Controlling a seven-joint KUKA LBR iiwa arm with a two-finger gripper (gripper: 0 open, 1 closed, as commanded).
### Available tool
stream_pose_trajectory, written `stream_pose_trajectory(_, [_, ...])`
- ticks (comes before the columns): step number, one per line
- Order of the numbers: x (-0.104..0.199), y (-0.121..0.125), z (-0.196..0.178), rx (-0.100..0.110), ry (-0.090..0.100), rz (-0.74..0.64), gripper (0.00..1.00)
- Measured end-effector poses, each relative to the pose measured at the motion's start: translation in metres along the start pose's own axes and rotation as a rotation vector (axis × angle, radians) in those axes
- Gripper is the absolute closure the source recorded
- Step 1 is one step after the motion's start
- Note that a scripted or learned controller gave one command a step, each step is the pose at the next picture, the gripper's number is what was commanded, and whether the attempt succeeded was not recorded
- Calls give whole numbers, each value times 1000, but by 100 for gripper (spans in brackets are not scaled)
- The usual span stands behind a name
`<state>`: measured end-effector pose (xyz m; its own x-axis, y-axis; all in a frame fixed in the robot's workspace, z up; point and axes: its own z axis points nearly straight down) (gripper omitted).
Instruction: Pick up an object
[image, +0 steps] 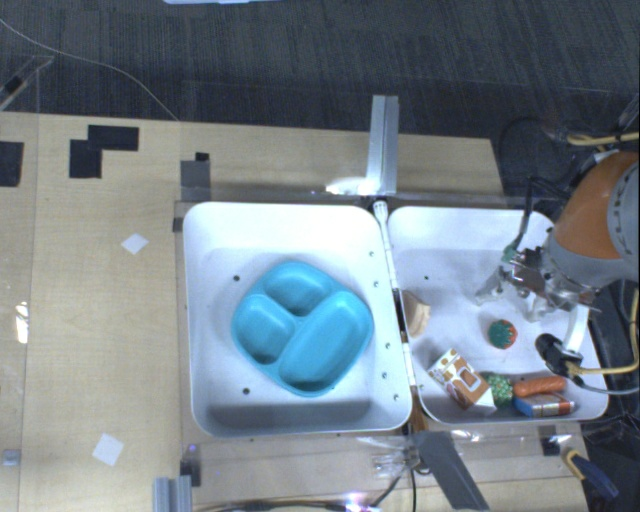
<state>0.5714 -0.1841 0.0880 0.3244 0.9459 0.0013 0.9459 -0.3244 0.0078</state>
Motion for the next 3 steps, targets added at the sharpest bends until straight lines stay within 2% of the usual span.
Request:
stream_pose_trajectory(1, [0,-30,-1,-4,0,-233,0])
stream_pose_trajectory(2, [-8,-40,-1,-6,0,-349,0])
stream_pose_trajectory(3, [-8,-38,-14,-13,-3,-347,100])
